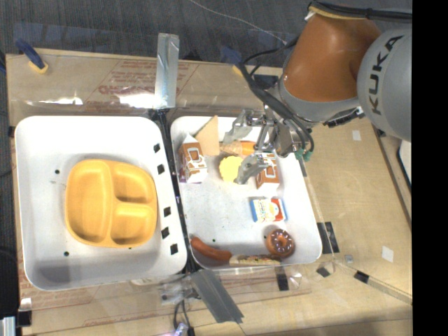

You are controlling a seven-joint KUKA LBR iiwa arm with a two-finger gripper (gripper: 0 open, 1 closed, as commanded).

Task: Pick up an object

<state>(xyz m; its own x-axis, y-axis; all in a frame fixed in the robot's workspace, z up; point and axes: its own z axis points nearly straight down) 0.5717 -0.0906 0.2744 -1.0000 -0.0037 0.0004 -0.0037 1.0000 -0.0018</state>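
A: Right bin (210,219), contents?

B: Six or so small play-food pieces. Carton (193,161) upright at the left wall. Wedge (208,136) behind it, top left corner. Yellow disc (229,168) just right of the carton. Orange piece (239,147) behind the disc. Flat box (267,208) mid-right. Doughnut (280,241) near the front right corner. Sausage (211,252) along the front edge. Left bin (35,152) holds a yellow tray (110,203).

A: Gripper (253,168)?

B: Low over the back of the right bin, between the disc and a brown box (268,176). Fingers seem slightly apart; nothing seen between them.

A: Likely target?

B: The disc or the brown box, both just beside the tips. Cannot tell which.

A: Handling?

B: Judged light, rigid plastic, smooth, apt to slip or skid if nudged. Not fragile. The disc lies flat and thin; take it across its edges, pressed low to the floor. The brown box offers flat parallel sides, the easier hold.

A: Risk?

B: Crowding. A finger may land on a neighbour and push it aside.
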